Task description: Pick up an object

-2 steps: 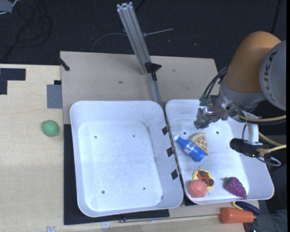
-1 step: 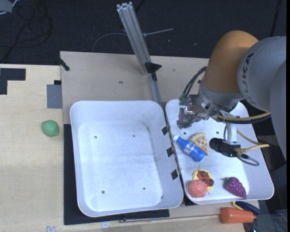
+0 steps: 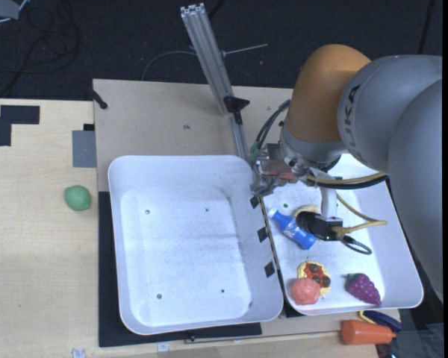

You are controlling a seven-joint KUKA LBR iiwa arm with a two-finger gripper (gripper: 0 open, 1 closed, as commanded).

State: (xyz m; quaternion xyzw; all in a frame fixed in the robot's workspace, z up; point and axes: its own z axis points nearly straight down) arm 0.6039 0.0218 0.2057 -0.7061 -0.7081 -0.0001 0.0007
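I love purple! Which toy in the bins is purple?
The grape bunch, in the right-hand bin's corner nearest the camera. The blue toy and reddish toy near it aren't purple.

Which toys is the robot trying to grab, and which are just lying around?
For the job, in the white bin on the view's right: small blue plastic toy; round pink toy fruit; purple toy grape bunch.
Just lying about, outside the bins: green ball on the bench; orange toy at the bottom edge.
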